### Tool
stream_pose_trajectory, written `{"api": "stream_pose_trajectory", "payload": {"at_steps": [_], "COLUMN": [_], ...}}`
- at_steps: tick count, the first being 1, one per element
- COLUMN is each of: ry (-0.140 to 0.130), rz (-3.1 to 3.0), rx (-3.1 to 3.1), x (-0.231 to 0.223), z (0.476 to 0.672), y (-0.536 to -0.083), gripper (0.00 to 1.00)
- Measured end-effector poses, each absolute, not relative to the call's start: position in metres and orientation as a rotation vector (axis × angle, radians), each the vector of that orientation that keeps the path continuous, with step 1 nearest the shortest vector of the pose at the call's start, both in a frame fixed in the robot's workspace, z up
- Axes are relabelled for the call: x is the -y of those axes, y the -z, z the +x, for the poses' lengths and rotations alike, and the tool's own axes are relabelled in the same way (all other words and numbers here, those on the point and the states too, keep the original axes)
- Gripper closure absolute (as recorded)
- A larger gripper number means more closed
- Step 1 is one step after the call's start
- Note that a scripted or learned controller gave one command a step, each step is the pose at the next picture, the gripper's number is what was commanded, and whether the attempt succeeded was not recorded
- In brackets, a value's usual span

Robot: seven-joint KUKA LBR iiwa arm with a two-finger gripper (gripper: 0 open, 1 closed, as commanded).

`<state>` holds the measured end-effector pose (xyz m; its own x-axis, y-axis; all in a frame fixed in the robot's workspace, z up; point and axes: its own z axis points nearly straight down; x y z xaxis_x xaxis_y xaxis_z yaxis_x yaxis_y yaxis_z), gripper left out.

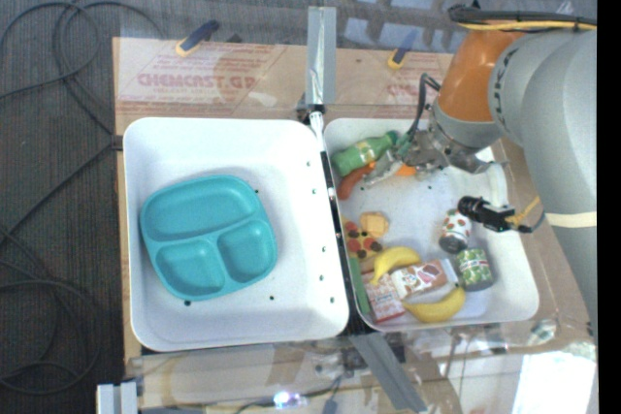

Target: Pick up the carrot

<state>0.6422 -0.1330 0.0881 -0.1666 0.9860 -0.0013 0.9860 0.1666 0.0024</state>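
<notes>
The carrot [355, 181], orange-red and slim, lies at the back left of the right bin [514, 301], just below a green bottle [364, 152]. Its orange far end reaches toward my gripper [403, 164]. The gripper hangs low over the back of that bin, right at the carrot's right end and beside the bottle's cap. The wrist hides the point of contact, and I cannot tell whether the carrot is held.
The left bin [155, 143] holds a teal divided plate [207, 235]. In the right bin lie two bananas [396, 259], a red-and-white packet [412, 284], a green can [473, 269], a small jar [454, 230] and small food pieces [366, 236].
</notes>
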Motion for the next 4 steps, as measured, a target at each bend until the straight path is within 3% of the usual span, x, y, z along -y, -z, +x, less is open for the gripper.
{"api": "stream_pose_trajectory", "payload": {"at_steps": [1, 2, 3, 4], "ry": [0.005, 0.009, 0.037, 0.051], "rz": [2.004, 1.882, 2.144, 2.149], "rx": [-2.428, -2.523, -2.338, -2.333], "x": [0.09, 0.13, 0.121, 0.126], "z": [0.578, 0.608, 0.658, 0.657], "y": [-0.18, -0.11, -0.086, -0.093], "gripper": [0.0, 0.0, 0.0, 1.0]}}
